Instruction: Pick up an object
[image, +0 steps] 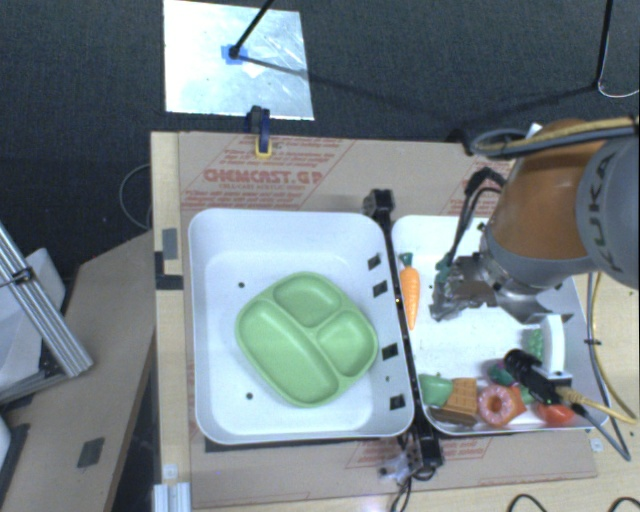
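From above, the tool (447, 298) hangs over the right bin (425, 235), just beside a carrot (409, 284) at its left wall. Its grip state cannot be told. The left bin (215, 240) holds a green divided plate (305, 338).

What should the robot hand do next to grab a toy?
Probably slide a little toward the carrot and come down over it. The hand hangs over bare floor of the right bin, beside the carrot, which lies alone by the divider. The other toys are crowded in the near corner, which looks harder to grab from.
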